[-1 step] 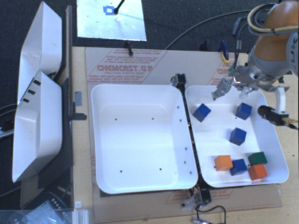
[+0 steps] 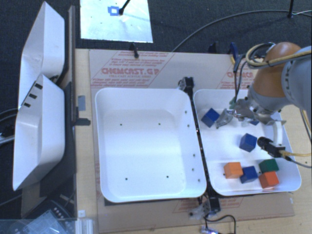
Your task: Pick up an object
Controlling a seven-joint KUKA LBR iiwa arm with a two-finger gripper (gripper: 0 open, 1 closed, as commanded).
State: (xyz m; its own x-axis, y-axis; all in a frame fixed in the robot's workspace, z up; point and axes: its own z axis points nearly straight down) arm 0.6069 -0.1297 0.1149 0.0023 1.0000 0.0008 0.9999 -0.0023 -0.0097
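Note:
The right bin [image 2: 287,152] holds several small blocks. A blue block [image 2: 210,117] lies at its upper left. A second blue block [image 2: 247,142] sits near the middle. Along the front edge are an orange block [image 2: 233,170], a blue block [image 2: 248,174], a green block [image 2: 268,165] and a red-orange block [image 2: 268,180]. My gripper [image 2: 225,118] hangs over the bin's upper part, just right of the upper-left blue block. It is open, with nothing between its fingers. A bit of blue [image 2: 253,123] shows under the wrist.
The left bin [image 2: 146,145] lies beside the right one, with a thin divider [image 2: 197,140] between them. The grey arm with its orange band [image 2: 273,79] covers the right bin's upper right corner. Cables [image 2: 273,150] trail over that bin's right side.

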